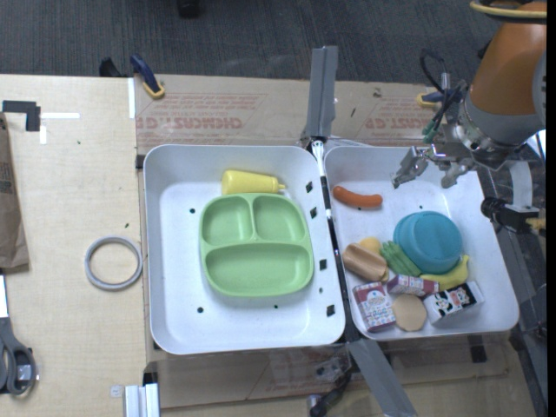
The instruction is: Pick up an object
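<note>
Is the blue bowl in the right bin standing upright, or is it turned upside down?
Upside down. The blue bowl shows its rounded outside and flat base on top; no hollow is visible.

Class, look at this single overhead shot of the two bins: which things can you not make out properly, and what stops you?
- Banana: mostly hidden under the blue bowl, camera view.
- Green item: partly covered by the bowl; too little shows to name it.
- Cartons: print too small to read.
- Scissors: cut off by the left edge.
- Gripper: too small to judge.

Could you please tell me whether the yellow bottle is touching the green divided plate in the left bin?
Touching. The camera view shows the yellow bottle lying flush against the far rim of the green divided plate, with no white bin floor between them.
</note>
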`<state>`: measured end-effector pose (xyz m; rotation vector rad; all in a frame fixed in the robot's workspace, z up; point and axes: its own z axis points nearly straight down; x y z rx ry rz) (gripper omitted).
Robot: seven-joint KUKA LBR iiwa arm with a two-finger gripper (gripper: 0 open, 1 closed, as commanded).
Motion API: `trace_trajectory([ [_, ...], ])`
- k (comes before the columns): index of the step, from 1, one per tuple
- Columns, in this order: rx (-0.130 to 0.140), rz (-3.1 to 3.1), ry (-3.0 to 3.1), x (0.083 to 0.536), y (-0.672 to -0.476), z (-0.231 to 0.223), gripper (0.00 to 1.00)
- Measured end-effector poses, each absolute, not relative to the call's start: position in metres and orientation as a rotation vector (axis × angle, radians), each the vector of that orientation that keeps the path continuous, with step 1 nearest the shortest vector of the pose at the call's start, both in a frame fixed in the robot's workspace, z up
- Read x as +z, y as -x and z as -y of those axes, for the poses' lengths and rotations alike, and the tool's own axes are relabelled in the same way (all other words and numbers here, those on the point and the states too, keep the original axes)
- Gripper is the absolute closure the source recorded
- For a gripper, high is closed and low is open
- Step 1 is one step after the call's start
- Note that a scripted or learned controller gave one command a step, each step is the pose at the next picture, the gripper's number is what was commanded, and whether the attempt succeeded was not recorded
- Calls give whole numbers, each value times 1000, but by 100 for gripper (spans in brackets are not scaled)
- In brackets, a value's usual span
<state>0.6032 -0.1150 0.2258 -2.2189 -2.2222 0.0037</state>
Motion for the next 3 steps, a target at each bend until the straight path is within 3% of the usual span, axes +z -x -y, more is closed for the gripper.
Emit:
trace_trajectory([
  [1, 6, 2222, 2218, 234, -603, 116, 100],
  [2, 6, 2221, 2219, 234, -603, 116, 0],
  [3, -14, 2215, 2249, 125, -567, 133, 0],
])
